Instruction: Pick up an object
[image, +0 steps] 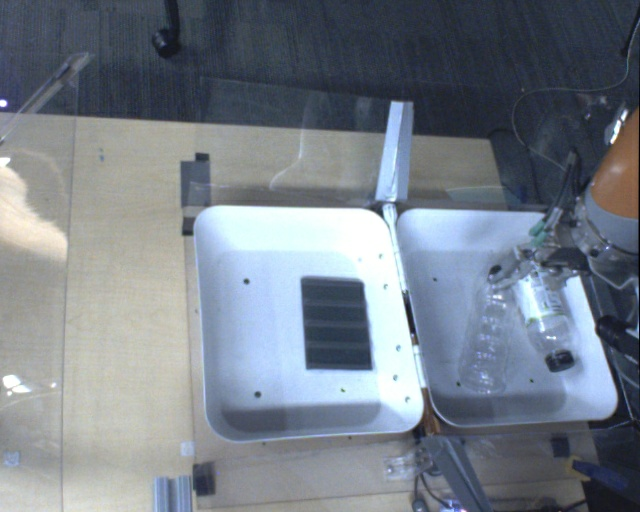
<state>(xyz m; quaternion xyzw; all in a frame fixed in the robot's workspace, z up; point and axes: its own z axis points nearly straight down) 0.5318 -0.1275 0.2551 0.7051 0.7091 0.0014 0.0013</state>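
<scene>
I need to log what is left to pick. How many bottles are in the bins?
2, both in the right bin: a clear plastic bottle lying lengthwise mid-bin, and a small black-capped bottle beside it, under the gripper, which may hide more.

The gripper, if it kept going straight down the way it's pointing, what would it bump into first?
Probably the small clear bottle with the black cap, lying in the right bin just below the gripper. The larger clear bottle lies beside it. Depth is hard to judge from above.
</scene>
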